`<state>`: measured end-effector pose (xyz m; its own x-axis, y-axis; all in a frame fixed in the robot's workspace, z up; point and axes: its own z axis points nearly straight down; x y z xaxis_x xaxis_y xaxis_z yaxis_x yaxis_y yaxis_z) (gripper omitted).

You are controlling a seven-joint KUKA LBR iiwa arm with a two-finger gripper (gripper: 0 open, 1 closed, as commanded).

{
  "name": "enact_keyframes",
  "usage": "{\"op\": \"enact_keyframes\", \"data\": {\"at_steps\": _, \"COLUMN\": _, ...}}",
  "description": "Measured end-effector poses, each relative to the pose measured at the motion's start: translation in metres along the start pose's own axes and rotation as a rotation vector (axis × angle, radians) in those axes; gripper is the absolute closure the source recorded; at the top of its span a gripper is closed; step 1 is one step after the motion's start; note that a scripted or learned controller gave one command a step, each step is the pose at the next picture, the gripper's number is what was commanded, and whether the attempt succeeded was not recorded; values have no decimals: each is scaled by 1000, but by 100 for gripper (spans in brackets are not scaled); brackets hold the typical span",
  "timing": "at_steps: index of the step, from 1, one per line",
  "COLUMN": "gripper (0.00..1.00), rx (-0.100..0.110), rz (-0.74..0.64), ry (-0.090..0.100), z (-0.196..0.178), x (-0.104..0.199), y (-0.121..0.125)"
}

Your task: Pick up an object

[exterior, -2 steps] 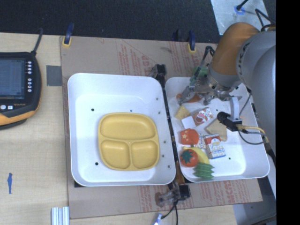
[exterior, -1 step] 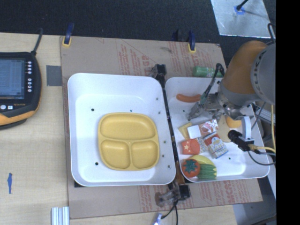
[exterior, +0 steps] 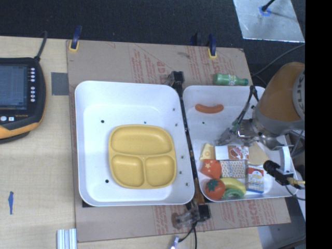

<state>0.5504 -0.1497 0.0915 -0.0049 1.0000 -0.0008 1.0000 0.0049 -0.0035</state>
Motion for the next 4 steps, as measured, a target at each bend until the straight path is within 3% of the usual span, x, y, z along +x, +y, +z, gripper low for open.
{"op": "enact_keyframes", "data": {"at_steps": 1, "gripper": 0, "rx": -1, "rz": -1, "ry": 0, "z": -1, "x": 47, "y": 66}}
{"op": "enact_keyframes", "data": {"at_steps": 2, "gripper": 0, "rx": -2, "rz": 4, "ry": 1, "z": -1, "x": -50, "y": 105}}
{"op": "enact_keyframes", "data": {"at_steps": 3, "gripper": 0, "rx": -2, "rz": 2, "ry": 1, "z": -64, "x": -63, "y": 47}}
{"op": "enact_keyframes", "data": {"at_steps": 4, "gripper": 0, "rx": 0, "rz": 0, "ry": 0, "z": -38, "x": -62, "y": 16}}
